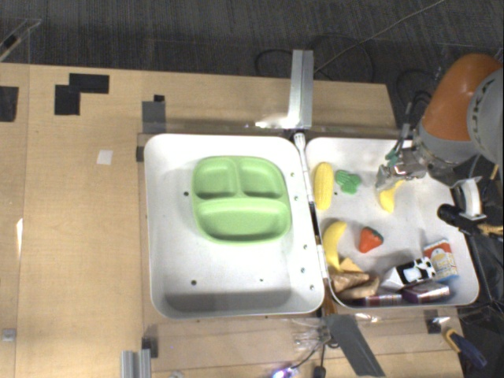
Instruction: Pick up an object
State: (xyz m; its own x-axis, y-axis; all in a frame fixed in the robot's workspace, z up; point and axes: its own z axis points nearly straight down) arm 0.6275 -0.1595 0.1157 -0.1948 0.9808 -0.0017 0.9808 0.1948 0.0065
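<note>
White bins side by side on the tan bench (71,235). We see the left bin (169,290) carrying a green divided tray (239,197), sitting roughly centre, three compartments, nothing in them that we can make out.

The right bin (465,290) has the clutter. Corn cob (323,185) upright along the left wall, just beside the divider. A small green item (347,181) sits right next to it; too small for us to tell what. Banana (334,244) below the corn, near the left wall. Red strawberry (370,240) just right of the banana, apart from it. The front edge has a pile: a brown item (352,278), a dark purple tube-like thing (409,294), a black-and-white toy (416,270) and a small carton (441,260), packed close, some touching.

The arm (465,113) comes in from the right, orange band over the upper right corner of the right bin. The gripper (400,168) is low over the back of that bin. A small yellow object (387,198) lies directly under and in front of the fingertips, touching or nearly so. We can't tell if the fingers are closed on it or just resting above: they blur into the metal and the object's top end is hidden. Its lower end looks to be on the bin floor.
</note>
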